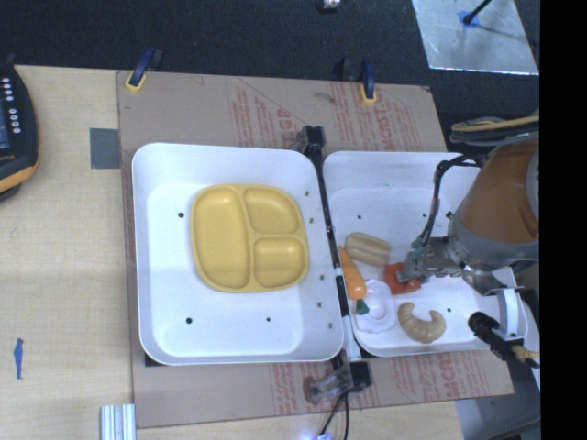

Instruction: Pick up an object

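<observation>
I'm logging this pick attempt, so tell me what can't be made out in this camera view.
- Gripper: too small and dark to tell what it is doing over the red object.
- Red object: partly covered by the gripper, so its shape and kind are unclear.
- Arm: cut off at the right edge.
- Right bin: its far right side is hidden under the arm.
- Small shiny item on the dark floor: too small to identify.

Red object (401, 279) flat, right bin (385, 168) middle.
</observation>
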`<state>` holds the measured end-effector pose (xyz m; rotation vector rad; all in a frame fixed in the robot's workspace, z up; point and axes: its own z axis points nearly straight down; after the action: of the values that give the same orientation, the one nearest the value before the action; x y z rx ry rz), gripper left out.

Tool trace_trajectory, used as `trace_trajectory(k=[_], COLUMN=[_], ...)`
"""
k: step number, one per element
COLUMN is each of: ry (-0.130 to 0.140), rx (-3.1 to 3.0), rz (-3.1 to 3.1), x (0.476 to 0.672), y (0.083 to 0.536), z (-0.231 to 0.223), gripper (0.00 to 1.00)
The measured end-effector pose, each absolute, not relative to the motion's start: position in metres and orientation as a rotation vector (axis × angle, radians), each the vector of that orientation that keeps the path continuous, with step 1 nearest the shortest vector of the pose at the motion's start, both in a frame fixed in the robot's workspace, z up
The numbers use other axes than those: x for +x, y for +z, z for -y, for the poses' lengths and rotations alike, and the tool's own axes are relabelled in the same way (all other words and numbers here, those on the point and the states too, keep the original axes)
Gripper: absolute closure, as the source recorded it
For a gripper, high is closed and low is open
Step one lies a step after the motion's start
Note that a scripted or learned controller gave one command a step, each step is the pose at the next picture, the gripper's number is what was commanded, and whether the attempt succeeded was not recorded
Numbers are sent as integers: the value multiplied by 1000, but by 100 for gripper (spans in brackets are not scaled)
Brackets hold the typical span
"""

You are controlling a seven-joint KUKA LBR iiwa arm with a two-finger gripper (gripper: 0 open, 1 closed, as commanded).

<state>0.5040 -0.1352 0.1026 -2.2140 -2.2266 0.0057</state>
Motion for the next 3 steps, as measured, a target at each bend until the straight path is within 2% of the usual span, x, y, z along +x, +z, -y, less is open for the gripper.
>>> trace_trajectory(k=[1,2,3], ry=[5,6,6], rx=[-2215,-2215,-2216], rz=[2227,2231,2232], x=[504,504,504], y=[103,113,113], z=[135,136,136], gripper=[0,100,0])
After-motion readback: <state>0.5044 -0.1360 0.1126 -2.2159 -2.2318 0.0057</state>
